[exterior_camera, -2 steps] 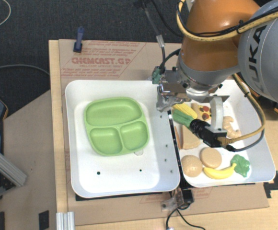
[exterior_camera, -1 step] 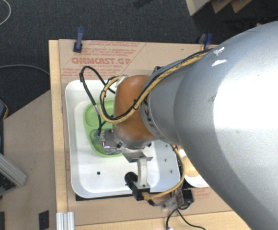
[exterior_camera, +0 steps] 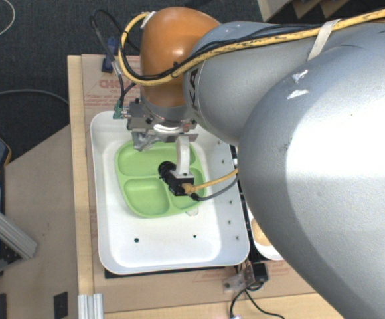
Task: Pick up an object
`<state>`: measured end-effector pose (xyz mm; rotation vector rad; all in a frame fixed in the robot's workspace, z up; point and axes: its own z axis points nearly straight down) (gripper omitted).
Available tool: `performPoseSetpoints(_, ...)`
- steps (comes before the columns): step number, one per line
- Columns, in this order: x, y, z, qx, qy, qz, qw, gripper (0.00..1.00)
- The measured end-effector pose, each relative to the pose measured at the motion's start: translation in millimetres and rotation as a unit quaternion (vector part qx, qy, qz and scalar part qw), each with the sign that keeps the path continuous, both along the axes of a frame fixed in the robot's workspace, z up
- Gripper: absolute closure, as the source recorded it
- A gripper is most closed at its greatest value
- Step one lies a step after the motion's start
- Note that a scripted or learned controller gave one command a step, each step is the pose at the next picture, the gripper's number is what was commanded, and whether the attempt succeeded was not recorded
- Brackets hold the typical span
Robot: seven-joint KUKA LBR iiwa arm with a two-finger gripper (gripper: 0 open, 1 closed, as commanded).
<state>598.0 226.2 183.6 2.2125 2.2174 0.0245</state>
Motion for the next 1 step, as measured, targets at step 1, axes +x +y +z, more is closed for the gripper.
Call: performPoseSetpoints(1,-32.3,-16.9,17.5,-0.0023,0.011,-0.002,0.9999,1.0)
